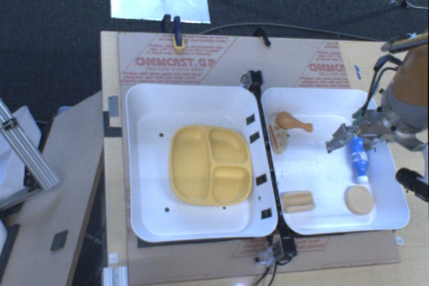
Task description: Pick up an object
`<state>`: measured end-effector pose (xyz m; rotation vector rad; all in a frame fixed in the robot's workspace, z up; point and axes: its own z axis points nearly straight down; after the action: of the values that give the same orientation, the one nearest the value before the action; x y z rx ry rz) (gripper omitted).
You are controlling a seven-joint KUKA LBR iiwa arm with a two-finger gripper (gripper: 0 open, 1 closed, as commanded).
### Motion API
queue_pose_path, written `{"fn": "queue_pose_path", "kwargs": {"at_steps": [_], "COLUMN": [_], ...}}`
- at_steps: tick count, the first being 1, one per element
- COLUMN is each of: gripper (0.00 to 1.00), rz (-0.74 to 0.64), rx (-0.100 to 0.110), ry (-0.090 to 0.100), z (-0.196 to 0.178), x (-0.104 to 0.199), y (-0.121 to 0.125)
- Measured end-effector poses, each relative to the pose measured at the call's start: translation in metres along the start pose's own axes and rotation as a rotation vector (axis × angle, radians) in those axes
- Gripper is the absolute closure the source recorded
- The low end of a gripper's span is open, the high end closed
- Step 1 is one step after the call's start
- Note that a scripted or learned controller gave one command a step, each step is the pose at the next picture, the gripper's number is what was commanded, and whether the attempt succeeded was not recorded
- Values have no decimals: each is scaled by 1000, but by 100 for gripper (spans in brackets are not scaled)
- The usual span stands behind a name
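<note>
Landmark: the right bin (315, 98), the white one nearer the arm; every place below is given from it.

Blue bottle (358, 159): lies inside the right bin near its right wall, white cap toward the front rim, its upper end tucked just under the end effector.

End effector (343, 137): sits low over the right bin's right half, metal fingers reaching leftward, just above and left of the bottle's upper end. From where I stand I cannot tell whether it is released or clenched, nor whether it touches the bottle.

Arm (409, 87): comes in over the right bin's right wall, the orange band above the wrist standing just outside the rim, the wrist bent down toward the bin floor.

Wooden drumstick (293, 122): in the right bin's back left part, well apart from the end effector.

Small packet (277, 138): against the right bin's left wall, just in front of the drumstick.

Tan roll (297, 201): near the right bin's front left corner.

Round tan disc (358, 199): near the right bin's front right corner, just in front of the bottle's cap.

Yellow divided plate (210, 165): in the left bin (154, 110), across the shared wall from the right bin.

Bench (114, 63): carries both bins.
</note>
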<state>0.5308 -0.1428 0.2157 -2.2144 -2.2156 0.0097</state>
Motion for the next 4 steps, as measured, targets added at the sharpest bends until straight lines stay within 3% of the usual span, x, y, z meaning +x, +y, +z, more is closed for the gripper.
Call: {"fn": "queue_pose_path", "kwargs": {"at_steps": [1,2,3,4], "gripper": [0,0,0,0], "rz": [-3,-1,-1,-1], "rx": [-12,-8,-9,-10], "ry": [-2,-1,-1,-2], "z": [-6,54,103,133], "x": [0,1,-2,-1], "y": [3,-3,7,7]}}
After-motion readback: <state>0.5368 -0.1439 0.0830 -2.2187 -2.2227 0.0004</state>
